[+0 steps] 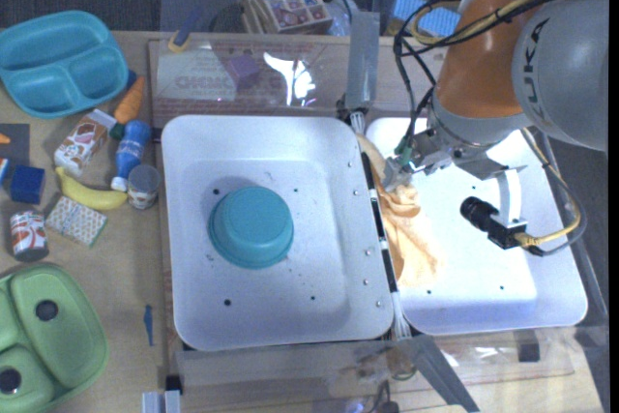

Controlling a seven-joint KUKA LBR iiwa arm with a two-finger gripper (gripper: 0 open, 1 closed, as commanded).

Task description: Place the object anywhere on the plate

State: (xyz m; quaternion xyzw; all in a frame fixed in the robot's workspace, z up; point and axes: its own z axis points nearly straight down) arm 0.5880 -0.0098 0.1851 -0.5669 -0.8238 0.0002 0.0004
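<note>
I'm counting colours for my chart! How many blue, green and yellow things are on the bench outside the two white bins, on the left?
Blue: 3, the divided tray, the bottle, the small cube
Green: 1, the container
Yellow: 1, the banana
Total: 5

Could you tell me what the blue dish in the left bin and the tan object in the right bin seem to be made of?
Blue dish: probably plastic, by its smooth, matte, evenly coloured surface. Tan object: looks like soft cloth, crumpled and folded, lying limp against the right bin's left wall.
</note>
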